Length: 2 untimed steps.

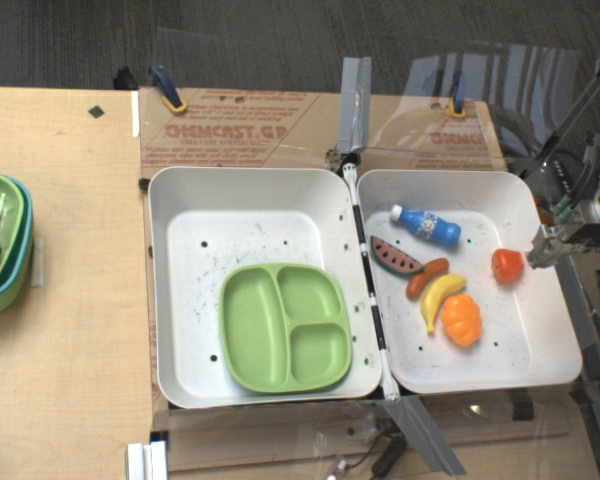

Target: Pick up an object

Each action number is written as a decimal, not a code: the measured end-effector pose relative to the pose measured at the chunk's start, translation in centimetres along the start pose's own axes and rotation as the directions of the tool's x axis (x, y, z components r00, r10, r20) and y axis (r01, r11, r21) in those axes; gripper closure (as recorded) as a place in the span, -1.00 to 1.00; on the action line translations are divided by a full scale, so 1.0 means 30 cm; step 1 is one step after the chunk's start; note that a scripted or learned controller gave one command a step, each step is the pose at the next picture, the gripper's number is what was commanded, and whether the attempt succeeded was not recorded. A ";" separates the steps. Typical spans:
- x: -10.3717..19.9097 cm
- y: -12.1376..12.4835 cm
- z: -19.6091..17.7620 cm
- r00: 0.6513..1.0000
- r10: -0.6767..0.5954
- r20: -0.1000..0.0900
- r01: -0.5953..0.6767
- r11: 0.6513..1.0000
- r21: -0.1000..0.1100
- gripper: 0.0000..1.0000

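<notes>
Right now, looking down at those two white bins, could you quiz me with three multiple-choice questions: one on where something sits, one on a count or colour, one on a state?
1. Where is the green divided plate?
A. left bin
B. right bin
C. wooden bench

2. How many toy items lie in the right bin?
A. three
B. six
C. nine

3. How is the blue bottle positioned?
A. upright
B. lying on its side
C. on the plate

Answers:
1. A, the plate rests on the left bin's floor.
2. B, bottle, watermelon slice, sausage, banana, orange pumpkin, red pepper.
3. B, it lies flat near the bin's back.
</notes>
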<state>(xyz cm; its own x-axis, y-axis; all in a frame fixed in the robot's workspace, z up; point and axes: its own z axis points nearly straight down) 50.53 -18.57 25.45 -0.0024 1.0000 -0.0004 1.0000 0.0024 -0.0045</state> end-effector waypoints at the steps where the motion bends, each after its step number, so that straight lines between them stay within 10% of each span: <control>1: 0.089 0.171 0.544 0.979 0.205 -0.001 -0.205 0.979 -0.003 1.00; 2: 0.309 0.239 0.542 0.998 0.062 0.000 -0.062 0.998 -0.003 1.00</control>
<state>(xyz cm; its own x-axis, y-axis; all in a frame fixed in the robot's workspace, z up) 57.60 -9.30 9.14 0.0594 0.9982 -0.0006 0.9982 -0.0594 -0.0011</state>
